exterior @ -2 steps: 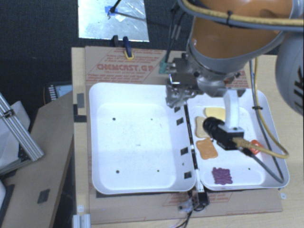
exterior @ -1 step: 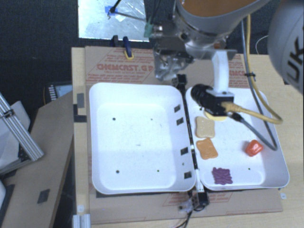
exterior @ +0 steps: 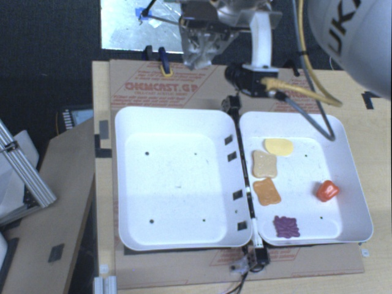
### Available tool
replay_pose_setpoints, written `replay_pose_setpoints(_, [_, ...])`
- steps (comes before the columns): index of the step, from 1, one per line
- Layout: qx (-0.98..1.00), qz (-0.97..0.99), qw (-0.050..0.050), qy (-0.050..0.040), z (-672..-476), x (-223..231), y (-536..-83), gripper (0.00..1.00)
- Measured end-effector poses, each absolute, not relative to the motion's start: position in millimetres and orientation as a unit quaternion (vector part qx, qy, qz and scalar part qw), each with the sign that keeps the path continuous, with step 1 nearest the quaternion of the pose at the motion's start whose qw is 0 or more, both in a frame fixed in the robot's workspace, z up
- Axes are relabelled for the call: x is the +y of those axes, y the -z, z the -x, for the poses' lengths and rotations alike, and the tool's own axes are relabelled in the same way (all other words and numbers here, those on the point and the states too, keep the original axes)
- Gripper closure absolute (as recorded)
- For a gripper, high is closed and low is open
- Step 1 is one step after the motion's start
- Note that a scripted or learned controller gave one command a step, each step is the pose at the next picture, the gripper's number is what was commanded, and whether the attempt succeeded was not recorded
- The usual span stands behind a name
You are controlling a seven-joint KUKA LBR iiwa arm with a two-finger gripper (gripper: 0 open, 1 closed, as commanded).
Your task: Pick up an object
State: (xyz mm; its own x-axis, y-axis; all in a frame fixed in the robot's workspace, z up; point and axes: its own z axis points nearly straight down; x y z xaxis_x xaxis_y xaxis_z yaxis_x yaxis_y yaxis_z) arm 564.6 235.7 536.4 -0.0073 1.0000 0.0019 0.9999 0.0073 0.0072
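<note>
The right bin (exterior: 352, 182) holds several small items: a yellow oval slice (exterior: 278, 146), a pale bread slice (exterior: 264, 163), an orange-brown toast piece (exterior: 267, 192), a purple grape cluster (exterior: 286, 226) and a red pepper (exterior: 327, 190). My gripper (exterior: 199, 49) hangs high above the bench behind the left bin's far edge, well away from all these items. Its fingers point down with nothing visible between them.
The left bin (exterior: 131, 182) sits beside the right one, joined by a black clipped divider (exterior: 239, 176). Yellow and grey cables (exterior: 306, 94) run across the right bin's far edge. A blue clamp (exterior: 164, 60) stands behind the left bin.
</note>
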Motion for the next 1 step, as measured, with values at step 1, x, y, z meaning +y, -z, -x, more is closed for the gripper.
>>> replay_pose_setpoints(1, [0.706, -0.708, -0.003, 0.0075, -570.2, 205.2, -342.7, 1.0])
